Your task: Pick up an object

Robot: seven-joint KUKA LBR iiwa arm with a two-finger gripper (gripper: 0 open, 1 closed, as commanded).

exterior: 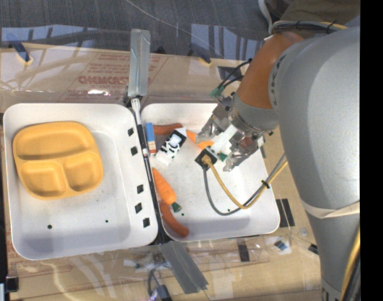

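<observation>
Arm reaches in from the right, gripper low over the right bin, upper middle; can't tell how the fingers stand from this angle. Objects sit along the bin's left side: blue-and-white tube by the divider, black-and-white block just beside it, small orange piece near the gripper, carrot lower down with a reddish sausage-shaped piece below it. Left bin carries a yellow divided plate. Yellow and black cables loop over the right bin floor
</observation>
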